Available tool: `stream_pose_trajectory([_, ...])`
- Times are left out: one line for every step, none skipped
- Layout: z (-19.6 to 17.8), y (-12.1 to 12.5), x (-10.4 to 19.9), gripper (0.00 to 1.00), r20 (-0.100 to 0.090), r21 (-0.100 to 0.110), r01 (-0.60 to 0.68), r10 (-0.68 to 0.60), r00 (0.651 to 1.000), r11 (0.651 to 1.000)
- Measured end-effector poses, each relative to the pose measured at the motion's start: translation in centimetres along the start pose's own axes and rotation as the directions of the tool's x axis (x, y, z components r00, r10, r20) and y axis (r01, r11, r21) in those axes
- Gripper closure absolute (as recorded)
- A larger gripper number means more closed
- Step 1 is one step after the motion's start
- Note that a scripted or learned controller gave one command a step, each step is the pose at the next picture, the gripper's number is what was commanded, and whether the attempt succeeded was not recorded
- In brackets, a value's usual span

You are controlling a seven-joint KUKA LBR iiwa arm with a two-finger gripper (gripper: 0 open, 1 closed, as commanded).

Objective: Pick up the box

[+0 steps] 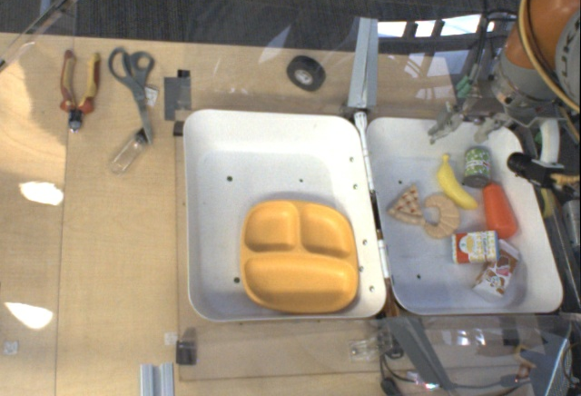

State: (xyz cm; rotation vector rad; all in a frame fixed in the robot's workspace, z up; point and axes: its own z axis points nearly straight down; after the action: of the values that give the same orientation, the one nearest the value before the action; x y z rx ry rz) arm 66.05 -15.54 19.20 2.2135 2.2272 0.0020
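Two small red-and-white boxes lie in the right bin [536, 294], near its front right corner. One box [475, 247] lies flat, and the second box [496, 277] sits tilted just in front of it. My gripper [471, 119] hangs over the bin's far edge, well behind the boxes and apart from them. Its fingers are spread open with nothing between them. The orange-banded arm [549, 31] comes in from the upper right.
A green can [476, 165], a banana [454, 183], an orange carrot-like piece [498, 210], a waffle wedge [406, 203] and a pretzel [442, 214] crowd the right bin behind the boxes. A yellow divided tray [300, 255] lies in the left bin [209, 203]. Pliers [77, 85], scissors [134, 81] and tape [306, 72] rest on the bench.
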Motion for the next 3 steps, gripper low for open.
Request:
stream_pose_trajectory([3.7, -11.6, -4.2, 0.00, 0.001, -0.001, -0.096, 0.096, 0.995, 0.995])
stream_pose_trajectory([9.7, -14.4, -3.0, 0.00, -0.011, -0.023, -0.095, 0.095, 0.995, 0.995])
stream_pose_trajectory([9.6, -16.0, -3.2, 0.00, -0.009, -0.028, -0.044, 0.043, 0.999, 0.999])
